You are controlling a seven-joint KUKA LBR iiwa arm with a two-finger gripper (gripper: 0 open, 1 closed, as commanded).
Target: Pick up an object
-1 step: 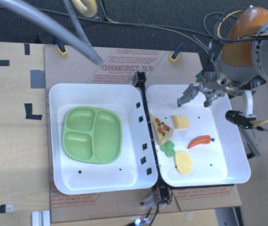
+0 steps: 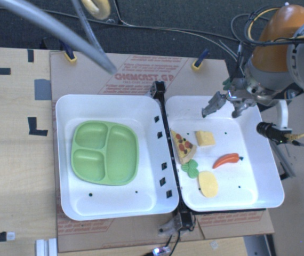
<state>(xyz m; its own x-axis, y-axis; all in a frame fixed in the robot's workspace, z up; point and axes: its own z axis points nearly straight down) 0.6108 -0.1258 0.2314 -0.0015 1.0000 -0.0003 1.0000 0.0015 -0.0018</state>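
Camera view: the end effector hangs over the far edge of the right bin, fingers spread apart with nothing between them. Inside that bin lie a pizza slice against the left wall, a cheese wedge just beside it, a red chili pepper near the centre, a green vegetable piece and a yellow piece nearer the front. The left bin holds a green divided plate. Both bins sit on the worktop.
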